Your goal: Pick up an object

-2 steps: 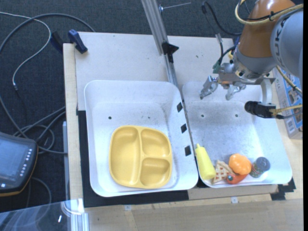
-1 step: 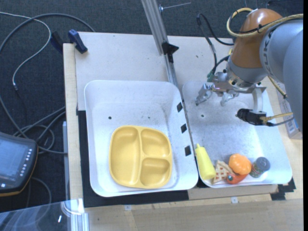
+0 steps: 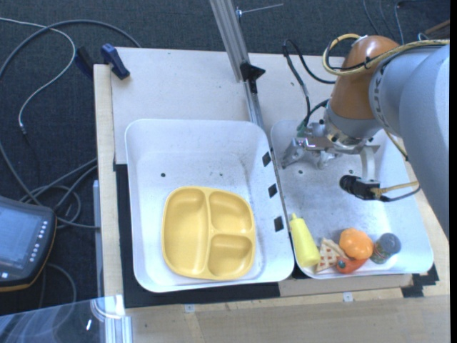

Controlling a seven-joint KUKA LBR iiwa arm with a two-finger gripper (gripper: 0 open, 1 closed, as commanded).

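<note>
While holding the gripper (image 3: 305,147) low over the far half of the right bin (image 3: 418,252), reaching in from the right and showing nothing carried. Not being able to tell whether wide or narrow: too blurred and tucked under the wrist.

Judging the step in hand as choosing and approaching a target, with the pick not yet made. Looking at the candidates, all crowding the near edge of the right bin, well apart from the gripper: a yellow bottle-shaped toy (image 3: 303,241) lying along the near-left wall, an orange round toy (image 3: 355,243), a waffle-like piece (image 3: 328,252) between them, a small red thing (image 3: 343,266) just beside it, and a grey round object (image 3: 386,246) at the right of the group. Leaving aside the yellow divided plate (image 3: 209,232) lying flat in the left bin (image 3: 143,148), probably too broad and low to grip.

Doing it well probably meaning:
- favouring the grey round object or the orange toy, each standing proud;
- opening fully before descending, coming straight down, centring on one item;
- avoiding the bottle toy, pressing against the wall;
- closing gently, then lifting slowly, checking for something truly caught.

Risking otherwise nudging the cluster or pinching two touching items.
</note>
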